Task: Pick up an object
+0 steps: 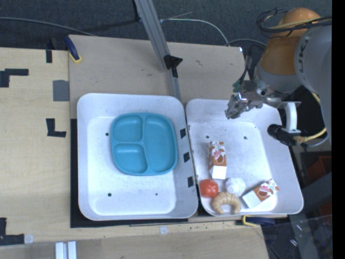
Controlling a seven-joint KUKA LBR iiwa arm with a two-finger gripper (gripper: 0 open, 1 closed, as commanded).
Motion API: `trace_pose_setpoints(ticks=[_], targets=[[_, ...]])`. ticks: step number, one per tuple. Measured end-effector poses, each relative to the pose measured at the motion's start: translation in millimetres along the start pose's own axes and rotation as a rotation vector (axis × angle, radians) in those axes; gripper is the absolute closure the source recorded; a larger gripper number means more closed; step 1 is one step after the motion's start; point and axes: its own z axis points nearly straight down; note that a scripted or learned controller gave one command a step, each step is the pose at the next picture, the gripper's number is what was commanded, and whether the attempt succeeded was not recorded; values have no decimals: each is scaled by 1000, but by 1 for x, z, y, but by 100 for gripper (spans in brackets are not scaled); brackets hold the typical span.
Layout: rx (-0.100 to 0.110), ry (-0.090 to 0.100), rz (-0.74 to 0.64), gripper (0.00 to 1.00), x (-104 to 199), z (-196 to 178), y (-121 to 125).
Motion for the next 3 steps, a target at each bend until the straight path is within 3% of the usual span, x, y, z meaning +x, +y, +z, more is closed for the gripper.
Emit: trace_pose_setpoints(ticks=[1,3], targets=[[6,1,1,100,0,1,0],[8,2,-5,100,118,10,-22]])
